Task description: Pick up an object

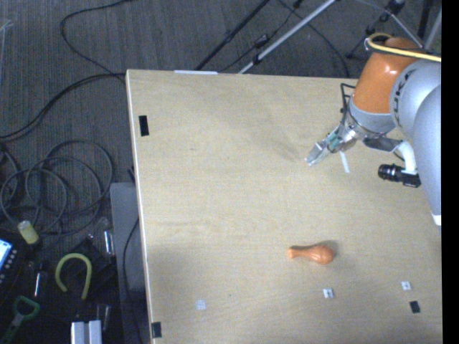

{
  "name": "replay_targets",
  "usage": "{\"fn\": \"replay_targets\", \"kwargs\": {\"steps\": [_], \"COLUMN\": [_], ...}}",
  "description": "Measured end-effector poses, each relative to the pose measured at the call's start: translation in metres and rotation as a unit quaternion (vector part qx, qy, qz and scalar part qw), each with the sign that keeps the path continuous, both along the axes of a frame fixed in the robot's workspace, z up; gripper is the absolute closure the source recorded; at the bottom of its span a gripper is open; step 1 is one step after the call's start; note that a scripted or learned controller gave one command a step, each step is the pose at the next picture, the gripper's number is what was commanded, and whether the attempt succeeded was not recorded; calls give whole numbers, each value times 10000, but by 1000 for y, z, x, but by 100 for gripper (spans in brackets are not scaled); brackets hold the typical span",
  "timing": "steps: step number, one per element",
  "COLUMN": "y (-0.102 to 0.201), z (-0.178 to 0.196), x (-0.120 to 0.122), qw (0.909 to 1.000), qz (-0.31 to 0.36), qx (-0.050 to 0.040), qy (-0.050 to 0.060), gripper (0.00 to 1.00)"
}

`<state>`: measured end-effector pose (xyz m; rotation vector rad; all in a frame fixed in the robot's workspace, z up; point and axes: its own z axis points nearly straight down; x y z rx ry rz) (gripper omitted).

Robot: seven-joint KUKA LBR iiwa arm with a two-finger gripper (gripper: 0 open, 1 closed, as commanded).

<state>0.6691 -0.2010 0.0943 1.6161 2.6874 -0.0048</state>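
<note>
Arm over a bare wooden bench, orange object lying apart from it.

The gripper [324, 150] hangs at the right side of the bench [215, 192], fingers spread a little with nothing between them. The orange object [313, 253], bulb-shaped with a narrow neck pointing left, lies on its side nearer the front edge, well apart from the gripper.

Pale tan counter [215, 192]; orange pear-shaped object [313, 254] below the silvery end effector [324, 149]; dark grey carpet [64, 49].
</note>
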Motion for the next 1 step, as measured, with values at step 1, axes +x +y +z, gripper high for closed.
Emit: {"fn": "replay_targets", "kwargs": {"steps": [1], "y": [18], "z": [74], "x": [0], "qw": [9971], "qz": [-760], "qx": [27], "qy": [9], "gripper": [100]}}
